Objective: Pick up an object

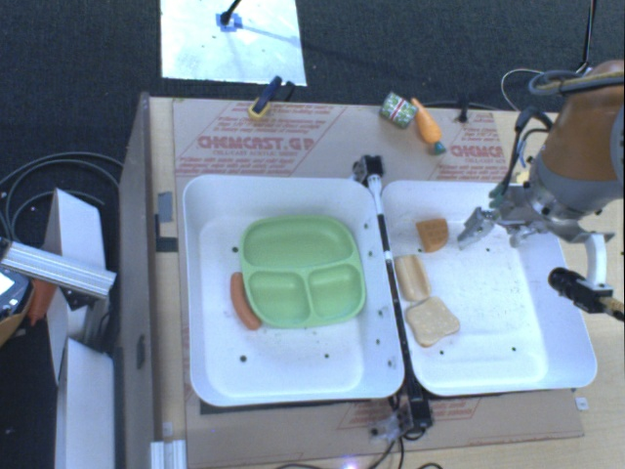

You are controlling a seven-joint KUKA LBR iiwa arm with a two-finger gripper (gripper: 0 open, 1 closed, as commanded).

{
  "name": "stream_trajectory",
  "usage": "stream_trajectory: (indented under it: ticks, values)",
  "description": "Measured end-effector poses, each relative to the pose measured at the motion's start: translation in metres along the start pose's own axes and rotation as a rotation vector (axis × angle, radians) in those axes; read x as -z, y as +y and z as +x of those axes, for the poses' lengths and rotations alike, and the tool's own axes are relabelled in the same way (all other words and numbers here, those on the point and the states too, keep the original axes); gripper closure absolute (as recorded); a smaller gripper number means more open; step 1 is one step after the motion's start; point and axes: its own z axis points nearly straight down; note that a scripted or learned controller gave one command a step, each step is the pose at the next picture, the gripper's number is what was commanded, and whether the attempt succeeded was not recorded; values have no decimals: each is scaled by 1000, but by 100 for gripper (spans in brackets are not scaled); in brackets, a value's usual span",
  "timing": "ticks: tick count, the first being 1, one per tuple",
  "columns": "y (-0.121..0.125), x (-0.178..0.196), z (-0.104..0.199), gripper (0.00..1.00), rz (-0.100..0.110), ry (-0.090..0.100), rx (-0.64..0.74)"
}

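Reaching in from the right, the gripper (477, 227) hovers over the right bin (547, 360), its grey fingers apparently spread with nothing between them, though the view is small. Just left of it lies a squarish, orange-brown toy bread chunk (433, 234). Below sit a pale oblong bread piece (412, 277) and a flat toast slice (433, 320). The left bin (210, 360) holds a smooth green divided plate (303, 270) beside an orange sausage (244, 302).

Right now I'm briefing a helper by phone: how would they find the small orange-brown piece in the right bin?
Start at the right bin. Along its left side lie three bread-like pieces; take the farthest one, nearest the pincer. It is the smallest, squarish and darkest orange.
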Motion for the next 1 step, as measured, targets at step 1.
stream_trajectory:
  ticks: [1]
  values:
    - [31, -56, 45, 0, 1, 1, 1]
